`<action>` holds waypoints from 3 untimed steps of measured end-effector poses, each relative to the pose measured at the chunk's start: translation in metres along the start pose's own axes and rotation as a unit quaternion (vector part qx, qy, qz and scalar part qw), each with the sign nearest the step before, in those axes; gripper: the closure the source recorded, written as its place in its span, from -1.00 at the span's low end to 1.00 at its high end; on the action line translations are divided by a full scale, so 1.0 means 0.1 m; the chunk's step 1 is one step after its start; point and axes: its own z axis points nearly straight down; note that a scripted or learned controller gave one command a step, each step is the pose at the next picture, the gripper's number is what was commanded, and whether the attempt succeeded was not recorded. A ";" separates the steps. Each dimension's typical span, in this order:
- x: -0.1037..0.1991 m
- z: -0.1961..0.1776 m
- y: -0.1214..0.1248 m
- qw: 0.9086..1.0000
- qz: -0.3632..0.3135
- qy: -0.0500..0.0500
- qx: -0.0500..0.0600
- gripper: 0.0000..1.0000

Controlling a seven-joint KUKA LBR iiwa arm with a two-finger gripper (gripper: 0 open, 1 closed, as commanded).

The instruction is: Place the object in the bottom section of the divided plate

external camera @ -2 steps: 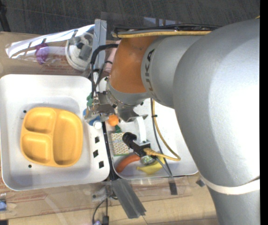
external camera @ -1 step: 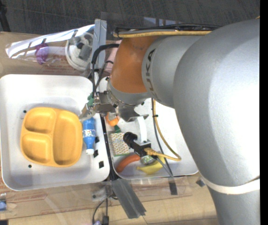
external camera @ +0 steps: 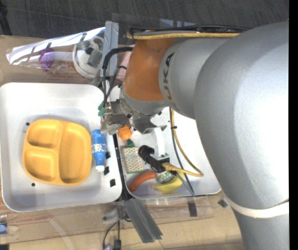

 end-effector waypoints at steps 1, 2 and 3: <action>0.52 -0.46 -0.25 0.999 -0.045 0.000 -0.005 1.00; 0.64 0.01 0.22 0.997 -0.080 -0.001 -0.004 1.00; 0.81 -0.48 0.05 0.998 -0.057 0.000 -0.005 1.00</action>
